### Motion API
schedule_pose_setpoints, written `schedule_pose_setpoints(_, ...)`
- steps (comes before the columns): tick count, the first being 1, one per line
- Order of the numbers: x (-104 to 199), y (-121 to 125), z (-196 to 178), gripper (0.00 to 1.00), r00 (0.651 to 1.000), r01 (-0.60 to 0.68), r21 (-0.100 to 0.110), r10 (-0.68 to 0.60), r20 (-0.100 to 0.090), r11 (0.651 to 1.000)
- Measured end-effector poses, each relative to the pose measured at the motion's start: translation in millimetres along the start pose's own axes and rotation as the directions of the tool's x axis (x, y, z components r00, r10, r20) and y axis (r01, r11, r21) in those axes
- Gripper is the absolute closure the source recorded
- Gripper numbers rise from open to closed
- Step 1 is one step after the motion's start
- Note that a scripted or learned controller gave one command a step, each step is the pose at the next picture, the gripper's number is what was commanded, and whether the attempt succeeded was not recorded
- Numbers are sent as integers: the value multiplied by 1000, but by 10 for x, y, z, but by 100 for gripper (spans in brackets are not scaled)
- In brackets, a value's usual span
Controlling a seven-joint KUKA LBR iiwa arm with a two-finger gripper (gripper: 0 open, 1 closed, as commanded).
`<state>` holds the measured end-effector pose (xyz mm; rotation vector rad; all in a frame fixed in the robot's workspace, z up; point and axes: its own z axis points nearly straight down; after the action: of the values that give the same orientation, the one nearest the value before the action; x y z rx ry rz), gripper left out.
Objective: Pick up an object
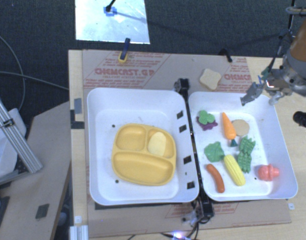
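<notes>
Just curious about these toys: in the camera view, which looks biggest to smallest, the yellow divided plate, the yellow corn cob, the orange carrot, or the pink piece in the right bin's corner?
1. Yellow divided plastic plate, by far.
2. Yellow corn cob.
3. Orange carrot and pink piece: too alike to rank.

I count two white bins (138, 96), one yellow tray (143, 159), nine toy foods (228, 126) in my right bin, one bread slice (210, 78) outside.

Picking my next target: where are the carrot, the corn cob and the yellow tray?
carrot (228, 126), camera view, middle of its orange body.
corn cob (234, 170), camera view, middle of the yellow cob.
yellow tray (141, 167), camera view, floor of its large front compartment.
</notes>
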<state>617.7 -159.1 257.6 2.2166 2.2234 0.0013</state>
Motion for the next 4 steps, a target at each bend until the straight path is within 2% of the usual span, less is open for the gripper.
schedule_pose_setpoints(1,77,-327,1784,0,1000,-3,5,3,-2,1000)
schedule_pose_setpoints(2,-504,-1374,1734,0,1000,-11,8,11,0,1000)
schedule_pose_setpoints(3,-338,-1311,1733,0,1000,1,1,-1,-2,1000)
schedule_pose_setpoints(4,-304,-1142,1502,0,1000,2,-2,-2,1,1000)
